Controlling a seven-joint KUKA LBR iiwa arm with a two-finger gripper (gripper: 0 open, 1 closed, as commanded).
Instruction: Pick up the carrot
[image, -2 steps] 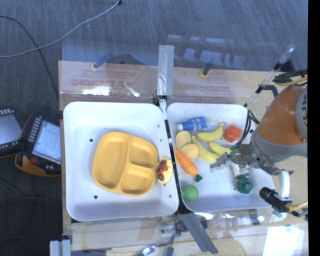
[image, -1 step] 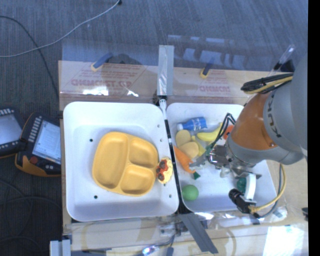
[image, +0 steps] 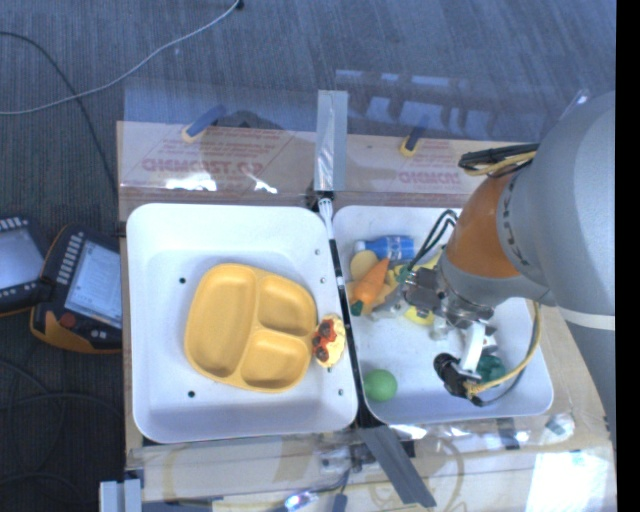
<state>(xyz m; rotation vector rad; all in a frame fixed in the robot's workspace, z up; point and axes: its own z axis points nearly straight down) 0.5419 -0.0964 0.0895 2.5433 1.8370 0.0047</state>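
I cannot tell how the jaws stand; the gripper (image: 432, 300) hangs low in the right bin (image: 520, 395). The carrot (image: 368, 284) lies just left of it, apart, against the bin's left wall, probably awkward to grasp.

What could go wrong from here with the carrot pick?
1. The orange carrot lies against a blue-and-white bottle and small yellow pieces; a grasp may catch a neighbour instead.
2. It sits close to the right white bin's left wall, so a finger could strike that wall.
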